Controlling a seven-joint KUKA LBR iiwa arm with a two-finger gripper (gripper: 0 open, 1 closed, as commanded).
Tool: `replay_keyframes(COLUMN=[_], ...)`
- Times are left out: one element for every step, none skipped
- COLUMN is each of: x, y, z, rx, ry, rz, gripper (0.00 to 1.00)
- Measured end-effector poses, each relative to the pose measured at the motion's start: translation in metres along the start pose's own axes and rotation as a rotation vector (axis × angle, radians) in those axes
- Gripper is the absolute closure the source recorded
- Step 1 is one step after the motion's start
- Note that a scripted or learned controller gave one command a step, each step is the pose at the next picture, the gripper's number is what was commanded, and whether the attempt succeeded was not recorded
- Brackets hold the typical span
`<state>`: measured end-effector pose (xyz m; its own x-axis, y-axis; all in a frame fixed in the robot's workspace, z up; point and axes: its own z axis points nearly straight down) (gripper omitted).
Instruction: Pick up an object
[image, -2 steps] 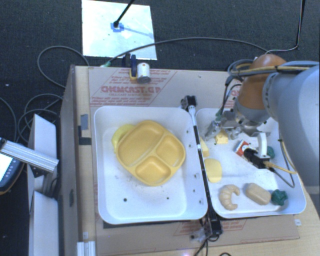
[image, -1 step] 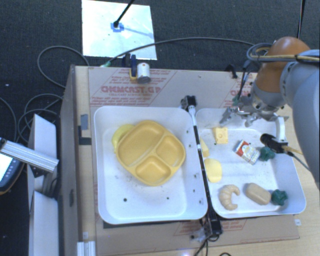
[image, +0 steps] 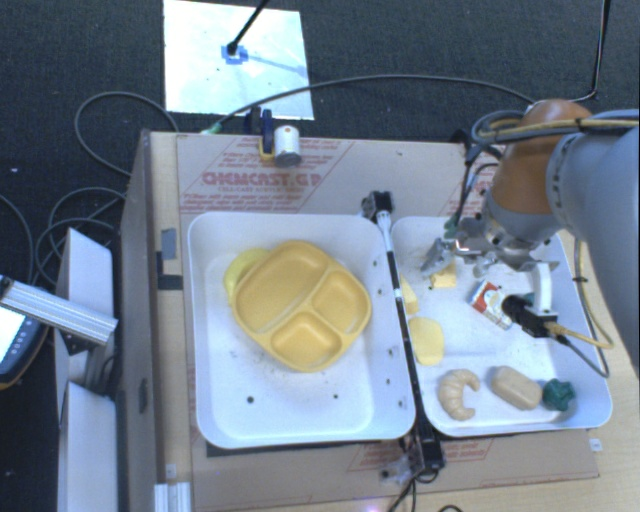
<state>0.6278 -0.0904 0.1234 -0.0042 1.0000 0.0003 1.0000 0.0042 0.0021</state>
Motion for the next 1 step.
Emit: replay_keyframes(x=[-0.0197], y=[-0.0015], z=[-0.0203], rx=[-0.001], ry=[-0.001], rz=[0.003], gripper=[0.0])
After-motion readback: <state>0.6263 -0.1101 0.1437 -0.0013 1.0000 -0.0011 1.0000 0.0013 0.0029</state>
